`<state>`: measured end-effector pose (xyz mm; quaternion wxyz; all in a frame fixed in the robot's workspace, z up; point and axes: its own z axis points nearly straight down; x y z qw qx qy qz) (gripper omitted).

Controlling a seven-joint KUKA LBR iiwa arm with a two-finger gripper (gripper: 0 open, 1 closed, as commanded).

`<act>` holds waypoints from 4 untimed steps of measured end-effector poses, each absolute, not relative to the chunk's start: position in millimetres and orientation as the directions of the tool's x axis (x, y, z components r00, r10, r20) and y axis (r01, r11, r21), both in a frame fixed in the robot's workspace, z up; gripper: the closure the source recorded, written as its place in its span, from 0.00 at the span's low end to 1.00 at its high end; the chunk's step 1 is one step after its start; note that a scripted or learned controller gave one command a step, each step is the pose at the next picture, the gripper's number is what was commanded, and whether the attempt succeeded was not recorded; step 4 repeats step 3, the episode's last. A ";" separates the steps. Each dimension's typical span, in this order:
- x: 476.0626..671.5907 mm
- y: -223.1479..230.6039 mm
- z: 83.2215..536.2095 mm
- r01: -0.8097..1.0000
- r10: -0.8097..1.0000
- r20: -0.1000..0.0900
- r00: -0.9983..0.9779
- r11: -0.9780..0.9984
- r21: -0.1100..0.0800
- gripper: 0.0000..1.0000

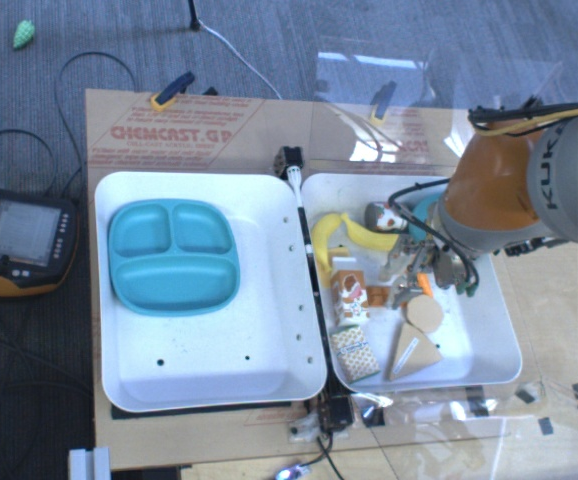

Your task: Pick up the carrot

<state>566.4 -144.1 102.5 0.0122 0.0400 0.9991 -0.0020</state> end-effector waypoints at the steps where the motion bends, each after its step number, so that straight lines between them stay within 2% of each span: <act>1: 567.1 -143.8 111.6 0.080 0.079 -0.026 -0.996 0.997 -0.005 1.00; 2: 495.2 -138.7 95.7 -0.242 -0.243 -0.032 -0.970 0.970 -0.014 1.00; 3: 558.1 -68.6 187.4 -0.020 -0.020 -0.009 -1.000 1.000 0.001 1.00; 4: 558.1 -68.6 187.4 -0.020 -0.020 -0.009 -1.000 1.000 0.001 1.00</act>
